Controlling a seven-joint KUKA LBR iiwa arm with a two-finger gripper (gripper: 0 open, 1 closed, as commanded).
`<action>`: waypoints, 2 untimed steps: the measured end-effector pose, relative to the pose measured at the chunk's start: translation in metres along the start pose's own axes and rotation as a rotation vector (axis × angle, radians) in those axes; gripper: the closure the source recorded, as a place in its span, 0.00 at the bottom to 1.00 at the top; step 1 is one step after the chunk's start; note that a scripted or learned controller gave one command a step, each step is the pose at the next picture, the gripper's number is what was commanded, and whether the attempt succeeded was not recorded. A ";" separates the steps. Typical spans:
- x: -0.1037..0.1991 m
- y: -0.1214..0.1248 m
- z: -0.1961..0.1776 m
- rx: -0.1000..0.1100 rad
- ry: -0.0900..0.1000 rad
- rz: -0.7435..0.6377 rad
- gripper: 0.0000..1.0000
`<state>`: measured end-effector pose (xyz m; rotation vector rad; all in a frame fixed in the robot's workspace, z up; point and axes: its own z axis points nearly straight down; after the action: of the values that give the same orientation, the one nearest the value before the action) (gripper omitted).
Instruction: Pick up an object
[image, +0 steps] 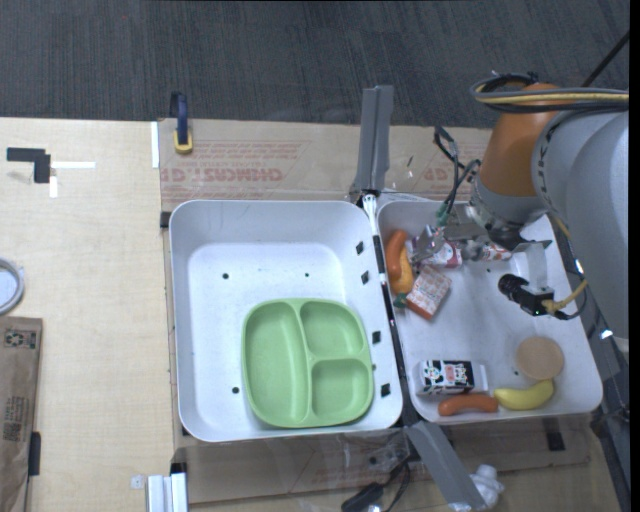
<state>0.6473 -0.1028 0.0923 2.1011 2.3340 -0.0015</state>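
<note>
We see a green divided plate lying toward the near edge of the left bin. In the right bin, the end effector sits low at the far-left corner, just beside an orange toy whose long axis runs near to far along the left wall, and a red-patterned packet. We cannot tell its state. Nothing looks lifted, so the pick seems still to be done.

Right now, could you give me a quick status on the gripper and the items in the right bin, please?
Gripper low at right bin's far left corner, beside cracker packet and carrot. Nothing seen held. Banana, sausage, milk carton sit untouched near front.
</note>
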 end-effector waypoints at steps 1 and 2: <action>0.008 -0.091 0.001 0.003 0.001 0.188 0.00; 0.055 -0.090 -0.099 0.002 0.001 0.059 0.00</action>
<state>0.5523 -0.0573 0.1910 2.1707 2.2719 -0.0030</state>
